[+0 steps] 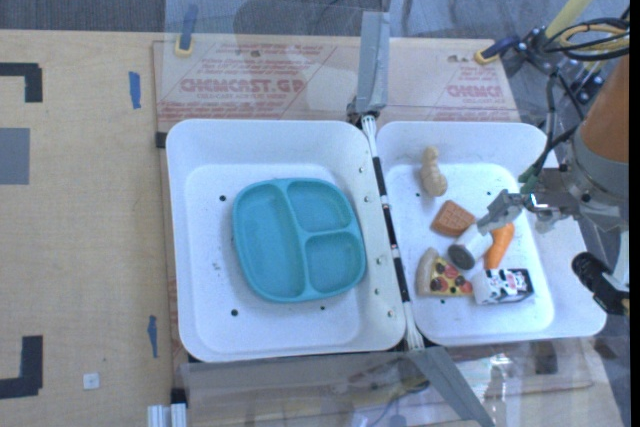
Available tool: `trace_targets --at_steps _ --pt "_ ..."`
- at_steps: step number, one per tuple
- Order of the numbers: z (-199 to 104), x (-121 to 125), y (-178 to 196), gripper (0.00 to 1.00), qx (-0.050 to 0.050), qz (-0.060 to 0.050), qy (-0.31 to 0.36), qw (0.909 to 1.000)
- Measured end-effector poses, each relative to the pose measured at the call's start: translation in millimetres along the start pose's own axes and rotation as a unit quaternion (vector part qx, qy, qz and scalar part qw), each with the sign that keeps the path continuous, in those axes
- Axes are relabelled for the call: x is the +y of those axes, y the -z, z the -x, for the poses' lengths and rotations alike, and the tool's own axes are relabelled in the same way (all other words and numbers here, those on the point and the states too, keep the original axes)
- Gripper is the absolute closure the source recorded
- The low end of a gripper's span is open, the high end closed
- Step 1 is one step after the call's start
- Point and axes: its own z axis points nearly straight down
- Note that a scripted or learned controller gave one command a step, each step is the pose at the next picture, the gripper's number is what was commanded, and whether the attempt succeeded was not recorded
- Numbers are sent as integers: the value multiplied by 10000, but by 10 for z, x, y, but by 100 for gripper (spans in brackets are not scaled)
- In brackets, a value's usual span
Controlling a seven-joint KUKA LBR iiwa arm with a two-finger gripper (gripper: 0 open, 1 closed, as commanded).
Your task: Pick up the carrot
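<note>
The carrot (499, 246) is a small orange piece lying in the right bin (570, 315), tilted, just right of the bin's middle. My gripper (499, 214) hangs right above the carrot's upper end, reaching in from the right at a slant. Whether it touches the carrot cannot be made out. The carrot rests on the bin floor between a dark grey round piece (460, 255) and the bin's right side.
Around the carrot lie a black-and-white carton (506, 286), a pizza slice (441, 276), an orange cracker (453, 218) and a beige figure (431, 171). The left bin (200, 175) holds a teal divided plate (298, 238). Cables hang at the upper right.
</note>
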Motion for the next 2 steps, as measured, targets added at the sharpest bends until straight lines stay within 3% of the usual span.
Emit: trace_targets --at_steps 1,2 --pt "294 355 -1211 0 -40 145 696 9975" --pt "769 607 -1333 0 -66 168 1762 9842"
